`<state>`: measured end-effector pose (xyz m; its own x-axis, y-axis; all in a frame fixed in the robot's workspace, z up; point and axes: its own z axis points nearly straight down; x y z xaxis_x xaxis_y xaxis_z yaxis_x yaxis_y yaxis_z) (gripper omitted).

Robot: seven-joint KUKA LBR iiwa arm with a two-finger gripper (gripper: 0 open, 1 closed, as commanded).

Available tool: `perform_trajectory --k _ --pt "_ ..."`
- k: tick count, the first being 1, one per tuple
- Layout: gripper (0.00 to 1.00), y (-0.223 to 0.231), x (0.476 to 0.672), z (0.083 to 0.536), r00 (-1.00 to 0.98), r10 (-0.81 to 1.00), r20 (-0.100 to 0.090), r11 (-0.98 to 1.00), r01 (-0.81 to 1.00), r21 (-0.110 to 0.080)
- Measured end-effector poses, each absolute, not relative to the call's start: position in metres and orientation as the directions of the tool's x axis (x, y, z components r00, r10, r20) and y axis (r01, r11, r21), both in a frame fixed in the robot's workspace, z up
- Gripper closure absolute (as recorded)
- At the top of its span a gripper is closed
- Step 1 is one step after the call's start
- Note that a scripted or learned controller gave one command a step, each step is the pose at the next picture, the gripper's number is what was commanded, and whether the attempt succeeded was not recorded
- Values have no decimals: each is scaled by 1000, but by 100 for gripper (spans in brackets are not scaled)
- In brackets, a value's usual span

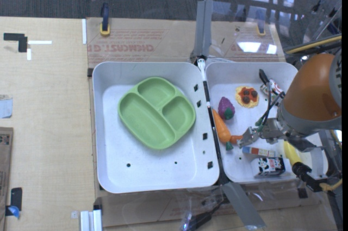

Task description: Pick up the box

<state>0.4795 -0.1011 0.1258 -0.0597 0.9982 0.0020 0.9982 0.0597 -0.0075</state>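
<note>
Jaws point(251, 137) hover above the box point(270, 162) in the right bin point(228, 170); their spread is impossible to tell.

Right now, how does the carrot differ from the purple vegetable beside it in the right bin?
The carrot is orange, long and tapered, lying along the right bin's left wall; the purple vegetable is short and rounded. The carrot lies nearer the camera than the purple vegetable and looks longer. Its near end comes close to the claw, while the purple vegetable sits farther from it. Both lie in the same bin, close together, and both look like toy food.
</note>
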Motion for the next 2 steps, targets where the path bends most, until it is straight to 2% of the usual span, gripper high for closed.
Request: perform_trajectory --k 1,2 --pt "0 -144 489 87 -41 999 2 41 999 -7" --pt "0 -166 565 88 90 996 0 -90 996 -5"
